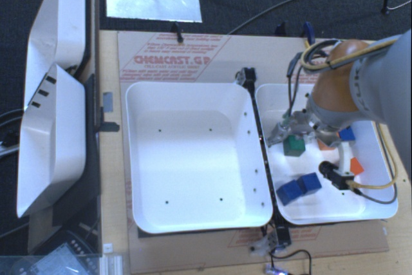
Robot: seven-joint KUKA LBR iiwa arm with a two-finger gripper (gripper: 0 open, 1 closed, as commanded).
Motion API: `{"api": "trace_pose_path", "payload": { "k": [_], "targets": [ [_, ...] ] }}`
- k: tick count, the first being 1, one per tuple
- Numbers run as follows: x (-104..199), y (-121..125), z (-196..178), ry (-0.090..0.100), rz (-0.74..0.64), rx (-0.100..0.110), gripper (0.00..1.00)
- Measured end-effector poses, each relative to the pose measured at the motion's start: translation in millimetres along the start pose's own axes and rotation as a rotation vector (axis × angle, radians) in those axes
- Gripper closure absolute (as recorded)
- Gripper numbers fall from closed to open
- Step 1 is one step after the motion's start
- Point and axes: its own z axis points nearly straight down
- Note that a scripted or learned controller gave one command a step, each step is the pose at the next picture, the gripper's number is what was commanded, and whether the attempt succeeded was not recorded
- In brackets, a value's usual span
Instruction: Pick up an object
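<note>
**Closing In on the Green Block**

Camera view: Hovering low in the right bin (pixel 380 203), the hand (pixel 293 132) sits directly above the green block (pixel 295 146), which rests on the bin floor near the centre divider. Whether the hand is spread or pinching the block cannot be told. Judged step: grasp approach. Next move calls for confirmed closure on the block, then a vertical lift clear of the blue blocks (pixel 299 187).

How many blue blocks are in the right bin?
3: two blue blocks touching near the front, and, and one beside the arm. Others may be hidden under the arm.
</note>
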Motion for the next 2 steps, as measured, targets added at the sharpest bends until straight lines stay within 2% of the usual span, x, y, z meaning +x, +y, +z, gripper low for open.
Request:
{"api": "trace_pose_path", "payload": {
  "k": [1,2],
  "targets": [
    [-1,1,-12,-0.001,0.001,-0.003,1.0],
    [66,-24,-104,0.002,-0.006,-0.009,1.0]
  ]
}}
